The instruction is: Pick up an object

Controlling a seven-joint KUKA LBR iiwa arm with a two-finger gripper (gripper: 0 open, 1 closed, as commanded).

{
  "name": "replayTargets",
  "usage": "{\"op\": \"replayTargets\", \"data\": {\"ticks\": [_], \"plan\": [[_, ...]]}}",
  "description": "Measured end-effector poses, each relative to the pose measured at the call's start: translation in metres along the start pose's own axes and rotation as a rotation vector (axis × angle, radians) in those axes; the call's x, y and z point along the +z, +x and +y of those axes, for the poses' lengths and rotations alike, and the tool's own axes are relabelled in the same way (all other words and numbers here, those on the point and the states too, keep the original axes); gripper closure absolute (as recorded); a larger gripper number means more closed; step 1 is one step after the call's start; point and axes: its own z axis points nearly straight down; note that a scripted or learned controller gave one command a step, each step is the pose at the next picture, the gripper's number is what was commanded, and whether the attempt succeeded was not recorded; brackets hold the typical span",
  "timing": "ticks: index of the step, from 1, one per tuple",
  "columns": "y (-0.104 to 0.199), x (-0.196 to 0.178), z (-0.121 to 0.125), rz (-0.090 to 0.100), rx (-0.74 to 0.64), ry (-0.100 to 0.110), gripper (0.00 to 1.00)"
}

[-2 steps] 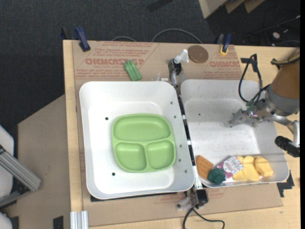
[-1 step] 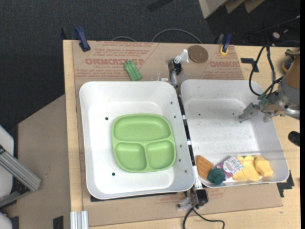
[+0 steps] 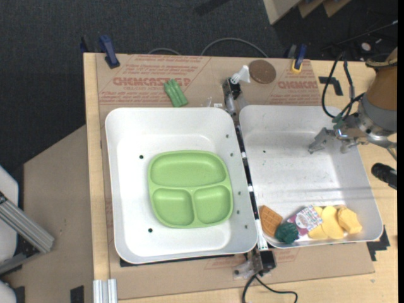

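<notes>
Camera view is showing the grey 2-finger gripper (image 3: 328, 139) hanging over the right shallow white plastic bin (image 3: 297, 169), near its far right edge, fingers spread and holding nothing. The lumpy yellow toy foods (image 3: 334, 223) are sitting piled in its near corner, waiting.

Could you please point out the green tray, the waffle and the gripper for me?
Green tray (image 3: 189, 188), camera view, on the ridge between its compartments.
Waffle (image 3: 271, 218), camera view, on its middle.
Gripper (image 3: 328, 140), camera view, midway between its fingertips.
</notes>
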Motion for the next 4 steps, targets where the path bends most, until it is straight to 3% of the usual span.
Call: {"op": "replayTargets", "data": {"ticks": [1, 2, 3, 4], "plan": [[-0.003, 0.041, -0.005, 0.008, 0.001, 0.007, 0.0], [-0.002, 0.043, -0.03, 0.008, 0.0, 0.004, 0.0], [-0.006, -0.017, -0.05, -0.002, 0.003, -0.002, 0.0], [0.003, 0.011, -0.011, 0.0, -0.001, 0.001, 0.0]]}}
